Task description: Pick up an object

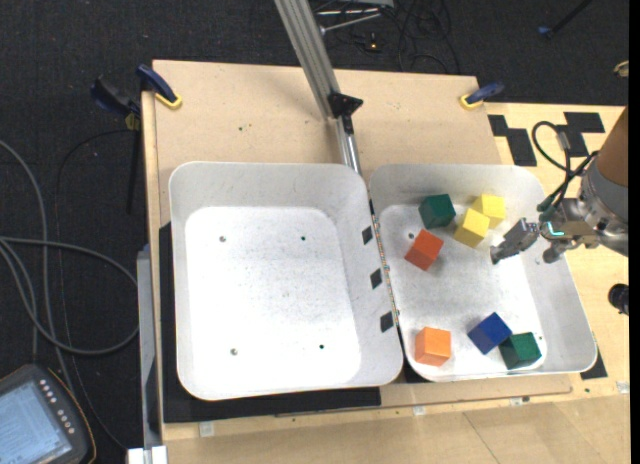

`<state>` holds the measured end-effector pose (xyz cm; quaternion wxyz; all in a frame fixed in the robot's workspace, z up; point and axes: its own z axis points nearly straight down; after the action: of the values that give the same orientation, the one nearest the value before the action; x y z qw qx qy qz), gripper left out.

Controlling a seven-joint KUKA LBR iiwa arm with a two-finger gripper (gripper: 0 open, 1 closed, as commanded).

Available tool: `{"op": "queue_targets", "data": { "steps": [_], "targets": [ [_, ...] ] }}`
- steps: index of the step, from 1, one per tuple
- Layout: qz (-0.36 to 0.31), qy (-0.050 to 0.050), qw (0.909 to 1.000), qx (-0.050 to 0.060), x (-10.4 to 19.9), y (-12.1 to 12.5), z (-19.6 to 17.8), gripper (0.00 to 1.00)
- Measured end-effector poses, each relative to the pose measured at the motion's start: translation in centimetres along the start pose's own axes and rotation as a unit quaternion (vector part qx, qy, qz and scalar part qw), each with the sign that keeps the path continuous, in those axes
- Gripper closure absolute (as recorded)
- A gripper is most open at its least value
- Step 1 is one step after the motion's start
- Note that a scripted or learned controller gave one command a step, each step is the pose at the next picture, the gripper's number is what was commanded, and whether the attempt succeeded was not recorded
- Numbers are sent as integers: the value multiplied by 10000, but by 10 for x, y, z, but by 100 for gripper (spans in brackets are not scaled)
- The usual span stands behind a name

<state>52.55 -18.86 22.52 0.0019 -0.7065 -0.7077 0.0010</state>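
The grey two-finger gripper hangs over the right white bin, nothing between its fingers; I can't tell their spread. It looks mid-approach: next, drop onto the nearby yellow wooden cube.

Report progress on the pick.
Done: the pincer has reached the right bin, beside the yellow blocks. In hand: nothing shows between its fingers. Left: grasp and lift a block; the green, red, orange and blue blocks all lie in the bin.
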Motion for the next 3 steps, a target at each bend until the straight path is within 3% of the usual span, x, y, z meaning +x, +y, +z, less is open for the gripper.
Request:
{"op": "queue_targets", "data": {
  "steps": [1, 3],
  "targets": [
    [6, -6, 10000, -21, 0, 1, -2, 0],
    [7, 2, 10000, 4, 20, 4, 101, 0]
  ]
}}
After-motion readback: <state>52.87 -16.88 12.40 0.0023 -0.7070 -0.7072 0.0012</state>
